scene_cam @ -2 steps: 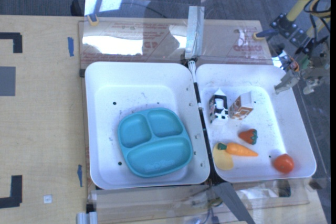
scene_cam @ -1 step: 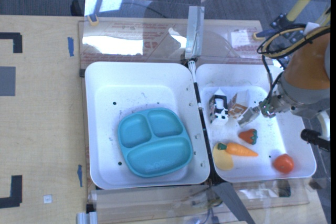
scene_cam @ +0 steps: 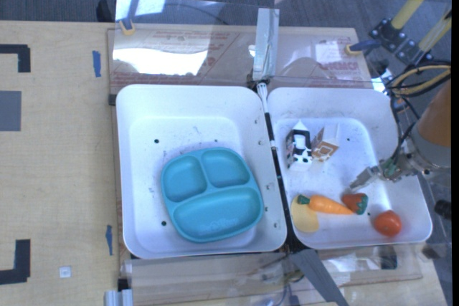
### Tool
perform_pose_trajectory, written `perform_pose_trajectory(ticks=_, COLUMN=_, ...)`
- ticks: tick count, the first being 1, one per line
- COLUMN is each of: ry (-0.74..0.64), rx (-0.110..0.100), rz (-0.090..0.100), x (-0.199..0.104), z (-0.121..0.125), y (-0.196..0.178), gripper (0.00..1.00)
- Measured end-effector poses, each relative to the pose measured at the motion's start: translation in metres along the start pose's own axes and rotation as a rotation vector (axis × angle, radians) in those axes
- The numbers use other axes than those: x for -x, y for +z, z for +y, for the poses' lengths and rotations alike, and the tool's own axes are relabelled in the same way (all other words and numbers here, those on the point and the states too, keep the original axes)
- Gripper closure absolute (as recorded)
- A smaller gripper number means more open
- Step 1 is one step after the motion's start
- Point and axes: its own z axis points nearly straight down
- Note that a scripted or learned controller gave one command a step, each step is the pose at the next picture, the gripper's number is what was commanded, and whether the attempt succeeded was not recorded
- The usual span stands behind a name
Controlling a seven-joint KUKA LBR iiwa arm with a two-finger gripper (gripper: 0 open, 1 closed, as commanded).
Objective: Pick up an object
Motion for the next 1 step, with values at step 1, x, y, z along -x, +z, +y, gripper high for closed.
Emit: perform_pose_trajectory(ticks=1, ry=0.002, rx=0.003, rz=-0.008, x=0.0022, z=0.0002, y=-0.0099, gripper=1.00)
